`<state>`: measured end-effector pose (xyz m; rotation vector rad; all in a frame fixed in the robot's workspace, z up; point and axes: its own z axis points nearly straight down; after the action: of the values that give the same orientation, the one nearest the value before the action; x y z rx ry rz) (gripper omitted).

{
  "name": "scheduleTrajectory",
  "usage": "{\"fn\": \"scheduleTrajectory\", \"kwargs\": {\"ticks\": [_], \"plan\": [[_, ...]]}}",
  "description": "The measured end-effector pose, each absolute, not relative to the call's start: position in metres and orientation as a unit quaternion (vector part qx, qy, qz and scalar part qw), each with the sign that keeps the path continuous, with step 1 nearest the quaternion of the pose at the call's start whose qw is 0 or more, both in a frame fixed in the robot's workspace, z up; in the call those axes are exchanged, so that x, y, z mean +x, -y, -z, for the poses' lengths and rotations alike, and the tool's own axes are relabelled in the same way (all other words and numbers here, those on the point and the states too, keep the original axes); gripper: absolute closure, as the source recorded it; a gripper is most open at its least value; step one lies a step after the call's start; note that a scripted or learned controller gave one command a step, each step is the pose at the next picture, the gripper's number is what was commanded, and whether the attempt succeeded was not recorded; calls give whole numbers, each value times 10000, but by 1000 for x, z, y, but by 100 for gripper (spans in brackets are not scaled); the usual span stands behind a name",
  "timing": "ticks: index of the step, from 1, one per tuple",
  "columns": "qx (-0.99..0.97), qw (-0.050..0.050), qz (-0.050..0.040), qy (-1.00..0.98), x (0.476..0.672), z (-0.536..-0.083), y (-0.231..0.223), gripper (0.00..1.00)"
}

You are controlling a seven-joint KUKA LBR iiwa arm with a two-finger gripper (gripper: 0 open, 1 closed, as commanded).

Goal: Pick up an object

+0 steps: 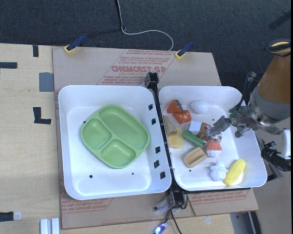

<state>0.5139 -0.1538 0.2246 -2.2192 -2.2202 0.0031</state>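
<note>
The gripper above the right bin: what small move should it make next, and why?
Probably lower straight down. The grey two-finger gripper hovers over the cluttered right white bin, just above a small red-and-white toy and a green stick-shaped toy, with nothing seen between its fingers.

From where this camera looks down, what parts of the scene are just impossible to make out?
- Gripper: its dark fingers blur together over the right bin, so whether they are open or shut is unclear.
- Red and white toy: partly covered by the fingers; contact cannot be judged.
- Arm: cut off by the picture's right side.
- Small white toy: too small to identify.
- Green tray: nothing hides it.
</note>
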Motion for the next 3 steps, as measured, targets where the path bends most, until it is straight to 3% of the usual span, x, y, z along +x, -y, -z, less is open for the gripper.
{"fn": "scheduleTrajectory", "kwargs": {"ticks": [1,2,3], "plan": [[-7071,2,-3,7072,544,-101,141,0],[-7066,24,-19,7076,609,-83,152,0],[-7078,-71,-1,7063,591,-87,118,0]]}}
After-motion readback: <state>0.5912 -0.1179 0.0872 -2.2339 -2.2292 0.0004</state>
